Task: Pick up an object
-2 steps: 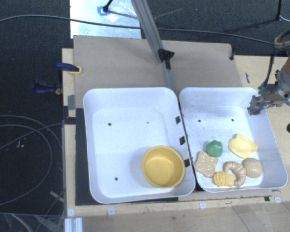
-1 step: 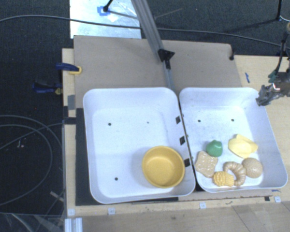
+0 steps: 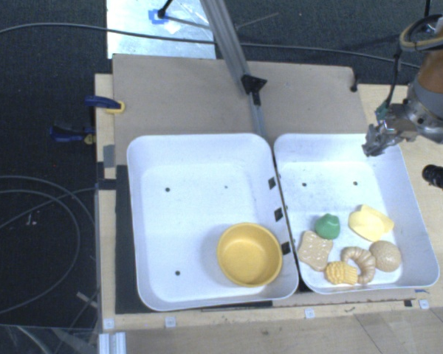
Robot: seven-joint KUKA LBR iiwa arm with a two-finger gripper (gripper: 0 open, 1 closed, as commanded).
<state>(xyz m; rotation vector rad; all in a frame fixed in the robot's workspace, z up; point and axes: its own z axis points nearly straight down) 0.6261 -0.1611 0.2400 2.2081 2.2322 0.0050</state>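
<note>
Toy food in the right bin, arm's hand above its far right corner.
A smooth yellow bowl (image 3: pixel 249 253) sits by the left bin's (image 3: pixel 155 198) near edge. Along the right bin's (image 3: pixel 332 175) near edge cluster a green round piece (image 3: pixel 327 226), pale yellow wedge (image 3: pixel 370 222), tan cracker (image 3: pixel 314 249), bumpy corn cob (image 3: pixel 341 273) and croissant (image 3: pixel 363 260). Whether the hand (image 3: pixel 374 141) is released or clenched, I cannot tell.

Two bins sit side by side on the bench. In the left bin (image 3: pixel 170 168), a bowl (image 3: pixel 249 253) rests near the front right corner. In the right bin (image 3: pixel 317 172), a cluster of toy foods (image 3: pixel 347 249) lies along the front edge. The gripper (image 3: pixel 374 143) hangs over that bin's back right corner.
</note>
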